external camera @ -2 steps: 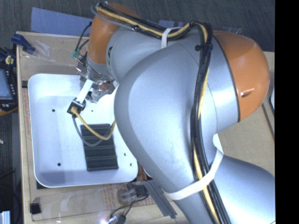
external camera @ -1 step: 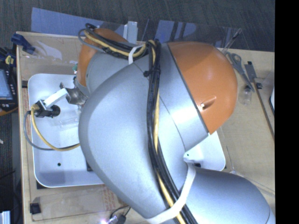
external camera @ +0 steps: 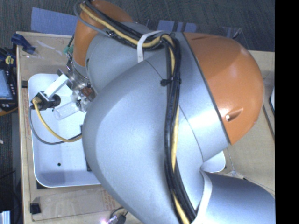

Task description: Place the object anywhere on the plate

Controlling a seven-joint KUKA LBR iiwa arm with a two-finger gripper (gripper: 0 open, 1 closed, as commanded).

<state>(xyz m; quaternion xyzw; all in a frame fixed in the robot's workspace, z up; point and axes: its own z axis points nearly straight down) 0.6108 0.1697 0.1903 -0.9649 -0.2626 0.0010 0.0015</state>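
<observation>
My grey arm [external camera: 154, 125] with its orange band [external camera: 229, 83] covers most of the camera view and hides much of both bins. Its wrist reaches down over the upper part of the left white bin [external camera: 42, 171]. The gripper [external camera: 65, 107] hangs there, low over the bin floor, with a white bracket [external camera: 57, 87] and a black connector [external camera: 44, 101] beside it. A yellow cable [external camera: 46, 132] loops from the connector across the bin floor.
A small dark speck [external camera: 59, 164] lies on the left bin's floor. The wooden bench [external camera: 60, 202] borders the bin in front and at the left. Blue clutter [external camera: 23, 43] and a dark device [external camera: 5, 87] sit at the far left edge.
</observation>
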